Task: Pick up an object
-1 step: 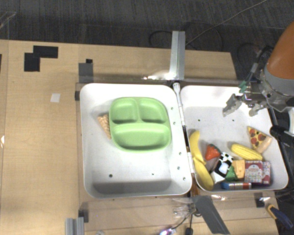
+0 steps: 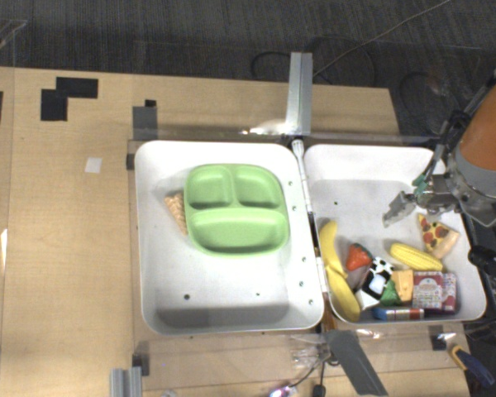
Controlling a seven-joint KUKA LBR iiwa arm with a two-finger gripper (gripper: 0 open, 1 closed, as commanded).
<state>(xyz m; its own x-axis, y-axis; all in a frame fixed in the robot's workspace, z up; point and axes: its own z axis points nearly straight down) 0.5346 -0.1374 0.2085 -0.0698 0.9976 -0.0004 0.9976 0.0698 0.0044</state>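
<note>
Just below my end effector [image 2: 409,201] and slightly toward the arm's side lay the pizza slice [image 2: 437,236], the nearest of the things I could go for. I hung over the bare upper half of the right bin [image 2: 355,172], and the toys were crowded into the lower half of that bin, on the side away from the far wall. My 2 fingers looked spread apart, one reaching out toward the bin's middle and one nearer the wrist, with nothing between them; I had hold of nothing.

Past the pizza slice, farther from me in the same direction, the corn cob [image 2: 416,257] lay with its long axis running across, roughly side to side in the view, slightly tilted. I judged that a closing line set across that axis would suit it. Beyond it sat the red box [image 2: 434,292], and farther off toward the divider between the 2 bins were the strawberry [image 2: 358,257] and the banana [image 2: 335,271], whose long axis ran away from me, nearly along the divider.

The green plate [image 2: 234,208] in the left bin [image 2: 161,238] sat well apart from me, across the divider. I judged the pizza slice the shortest reach: mostly down, with a small shift back toward my own arm.
</note>
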